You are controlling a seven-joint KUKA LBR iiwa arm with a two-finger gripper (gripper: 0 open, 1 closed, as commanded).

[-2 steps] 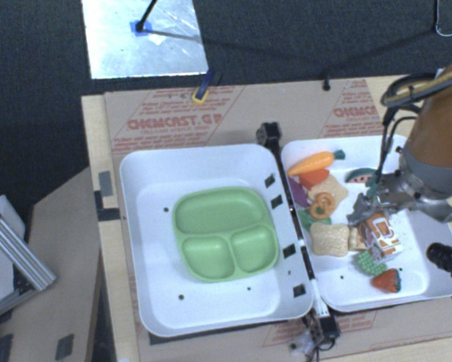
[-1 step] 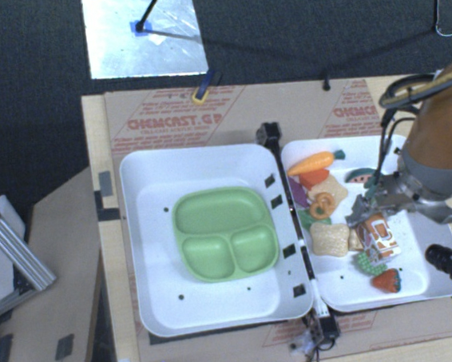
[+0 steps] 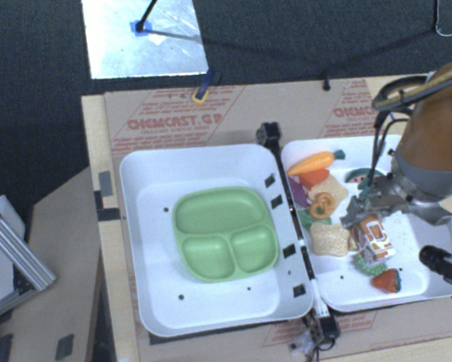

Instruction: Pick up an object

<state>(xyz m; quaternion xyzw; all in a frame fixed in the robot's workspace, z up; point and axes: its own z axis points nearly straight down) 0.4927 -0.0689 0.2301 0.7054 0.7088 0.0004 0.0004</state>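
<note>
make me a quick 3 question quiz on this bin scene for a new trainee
1. True or false: the green divided tray lies in the left bin.
2. Multiple choice: which toy lies nearest the far edge of the right bin? A) the carrot B) the strawberry C) the cracker
3. Fill in: the hand hovers over the ____ bin.

Key: 1 true; 2 A; 3 right
</note>
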